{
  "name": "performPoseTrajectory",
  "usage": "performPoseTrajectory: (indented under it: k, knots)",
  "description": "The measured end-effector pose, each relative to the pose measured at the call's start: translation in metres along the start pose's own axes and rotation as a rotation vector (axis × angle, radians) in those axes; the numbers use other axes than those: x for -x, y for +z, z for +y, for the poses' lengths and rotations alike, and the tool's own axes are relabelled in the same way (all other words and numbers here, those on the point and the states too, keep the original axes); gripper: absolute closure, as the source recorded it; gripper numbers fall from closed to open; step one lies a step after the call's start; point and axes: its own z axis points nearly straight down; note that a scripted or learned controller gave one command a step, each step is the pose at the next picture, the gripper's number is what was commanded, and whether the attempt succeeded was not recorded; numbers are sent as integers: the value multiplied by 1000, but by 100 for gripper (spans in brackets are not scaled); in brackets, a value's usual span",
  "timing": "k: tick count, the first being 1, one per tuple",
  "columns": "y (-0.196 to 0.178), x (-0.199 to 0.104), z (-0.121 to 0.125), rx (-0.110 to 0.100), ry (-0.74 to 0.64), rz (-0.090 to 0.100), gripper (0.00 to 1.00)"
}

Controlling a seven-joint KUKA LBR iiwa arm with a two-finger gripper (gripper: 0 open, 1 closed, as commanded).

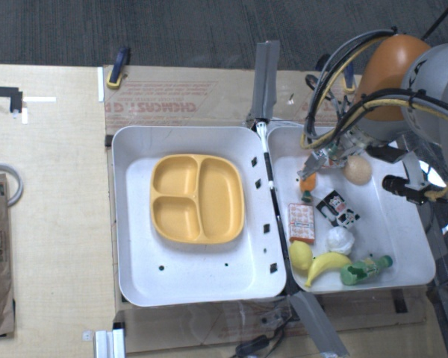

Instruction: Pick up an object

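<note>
Your banana (330, 264) lies in the right bin (403, 233) near its front edge, long axis running low-left to upper-right, gently curved, its left end just beside a yellow lemon (300, 256). A green bottle (364, 269) lies on its side right of the banana, cap pointing right. Behind them you see a crumpled white wad (340, 239), a flat red-and-white packet (301, 222) and a black-and-white printed box (336, 208), tilted. A smooth tan egg-shaped thing (358, 170) sits at the back. The gripper (319, 159) hangs over the bin's back-left corner, tangled in cables; you cannot tell how its jaws stand. A small orange thing (307, 180) below it is hard to identify. The left bin (131, 222) holds a yellow three-part plastic plate (198, 198).
</note>
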Motion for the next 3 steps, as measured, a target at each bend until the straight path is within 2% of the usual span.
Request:
performPoseTrajectory:
  k: [1, 2, 3]
  knots:
    - [25, -14, -17, -5, 52, 7, 0]
    - [17, -13, -18, -6, 56, 6, 100]
    - [-103, -35, 23, -3, -81, 6, 100]
